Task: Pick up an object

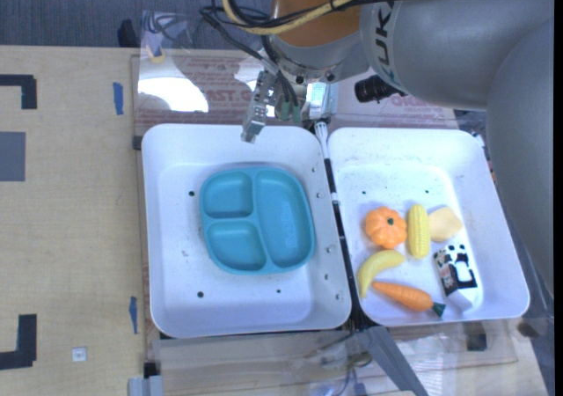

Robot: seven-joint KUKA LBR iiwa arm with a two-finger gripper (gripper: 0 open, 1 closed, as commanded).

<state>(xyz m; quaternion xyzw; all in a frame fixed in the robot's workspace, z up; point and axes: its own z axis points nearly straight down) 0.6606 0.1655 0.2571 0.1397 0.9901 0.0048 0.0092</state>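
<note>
The left bin (167, 236) holds a blue divided plate (258, 218). In the right bin (387, 161) lie an orange pumpkin (385, 227), a corn cob (418, 229), a pale yellow piece (445, 223), a banana (378, 269), a carrot (405, 296) and a black-and-white carton (457, 275). My gripper (286, 111) hangs over the far edge of the left bin, near the divide between the bins. Its fingers are spread open with nothing between them. It is well apart from the plate and from the food items.
The grey arm with its orange band crosses the top right and covers the far right corner of the right bin. Cables loop above the gripper. A wooden bench top (70, 209) with black marks lies left of the bins.
</note>
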